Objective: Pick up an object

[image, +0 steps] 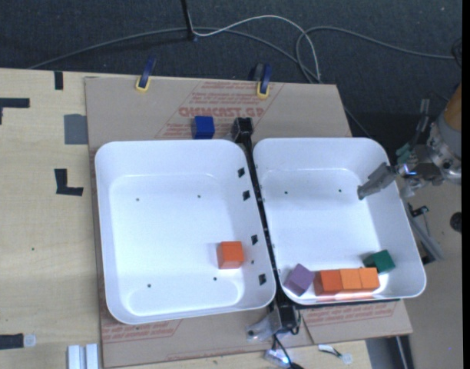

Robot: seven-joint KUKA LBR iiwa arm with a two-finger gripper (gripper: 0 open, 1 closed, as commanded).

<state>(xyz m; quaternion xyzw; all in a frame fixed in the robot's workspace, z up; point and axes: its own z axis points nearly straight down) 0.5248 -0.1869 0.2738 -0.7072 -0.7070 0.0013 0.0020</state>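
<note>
Cardboard (312,102) covers the bench under two white bins that stand side by side and touch along the middle line. The left bin (127,206) holds one orange cube (230,254) near its lower right corner, well apart from the walls. The right bin (327,198) holds four things, all along its lower edge: an orange bar (345,281) that looks like joined blocks, a purple block (299,279) just beside its left end, and a green block (382,261) just beside its right end, a little higher. The arm (442,152) comes in at the right edge of the view, and its gripper (375,182) hangs over the upper right part of the right bin, near the rim. One grey finger (372,183) points down to the left; I cannot tell if the fingers are spread or pressed together, and nothing is seen between them. A small blue cube (203,126) lies on the cardboard behind the left bin, next to a black clip (241,128).
</note>
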